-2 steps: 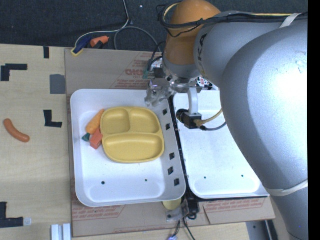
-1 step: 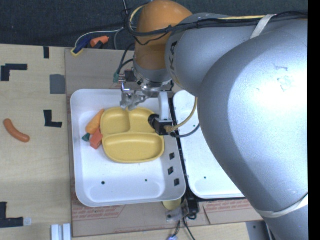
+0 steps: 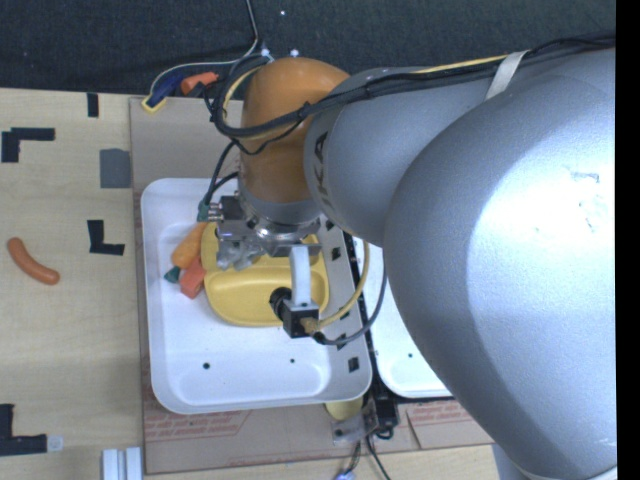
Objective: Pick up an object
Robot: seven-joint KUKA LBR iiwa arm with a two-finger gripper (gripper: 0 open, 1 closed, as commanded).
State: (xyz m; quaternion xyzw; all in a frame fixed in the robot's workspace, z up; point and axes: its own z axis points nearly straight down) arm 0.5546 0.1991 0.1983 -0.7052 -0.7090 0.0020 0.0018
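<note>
Two white bins [image 3: 170,368], one mostly hidden. One yellow object [image 3: 250,298], one orange piece [image 3: 187,248], one red-orange piece [image 3: 191,282] inside the left bin. One sausage [image 3: 33,261] on the bench. One arm [image 3: 480,218].

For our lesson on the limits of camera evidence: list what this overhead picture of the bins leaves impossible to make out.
- Gripper: the wrist hides its fingers in the camera view, so grip is unreadable.
- Yellow object: top covered by the gripper; shape unclear.
- Orange pieces: partly hidden, too small to identify.
- Right bin: mostly behind the arm.
</note>
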